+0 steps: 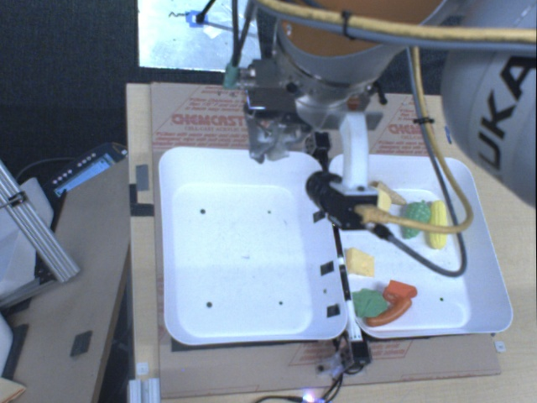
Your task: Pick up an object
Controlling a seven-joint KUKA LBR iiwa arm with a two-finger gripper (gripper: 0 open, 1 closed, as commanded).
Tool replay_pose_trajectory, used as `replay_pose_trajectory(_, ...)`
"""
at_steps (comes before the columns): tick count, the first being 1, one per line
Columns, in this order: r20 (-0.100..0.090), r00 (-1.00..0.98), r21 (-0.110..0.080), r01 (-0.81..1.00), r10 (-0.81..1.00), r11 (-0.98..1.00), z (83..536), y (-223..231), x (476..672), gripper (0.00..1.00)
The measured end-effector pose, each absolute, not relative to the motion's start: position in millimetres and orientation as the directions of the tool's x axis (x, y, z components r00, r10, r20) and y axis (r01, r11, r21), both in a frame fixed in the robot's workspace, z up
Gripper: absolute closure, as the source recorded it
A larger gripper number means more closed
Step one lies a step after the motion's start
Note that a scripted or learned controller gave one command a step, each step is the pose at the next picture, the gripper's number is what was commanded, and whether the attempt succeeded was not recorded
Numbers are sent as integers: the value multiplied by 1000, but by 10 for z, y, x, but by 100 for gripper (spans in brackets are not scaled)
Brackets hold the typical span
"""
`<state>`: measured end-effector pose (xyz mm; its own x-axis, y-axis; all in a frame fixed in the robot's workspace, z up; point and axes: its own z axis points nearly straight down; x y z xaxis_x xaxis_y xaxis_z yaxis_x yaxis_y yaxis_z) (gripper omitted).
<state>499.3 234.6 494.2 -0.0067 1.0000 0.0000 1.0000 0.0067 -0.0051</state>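
Hovering gripper at left bin far rim; toys crowd right bin.

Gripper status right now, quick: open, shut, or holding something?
Gripper: cannot be told from this view; it sits over the far rim of the left bin.

The arm is a smooth, rounded shell of pale grey, and large black capitals from the KUKA name partly show on its broad link. Above the gripper sits a wide orange band, followed by a narrower grey collar. A thick yellowish cable runs across the band. The gripper is a boxy cluster of bare grey metal and dark parts, and a small green connector juts out beside its top.
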Motion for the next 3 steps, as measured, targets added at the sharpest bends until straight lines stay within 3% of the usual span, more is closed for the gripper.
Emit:
replay_pose_trajectory(1, 3, -5, 5, 1000, 1000, 5, 5374, 2343, 5068, 100)
replay_pose_trajectory(2, 1, -5, 0, 1000, 1000, 5, 5350, 2338, 4858, 100)
replay_pose_trajectory(3, 1, -6, 1, 1000, 1000, 6, 5348, 2341, 4864, 100)
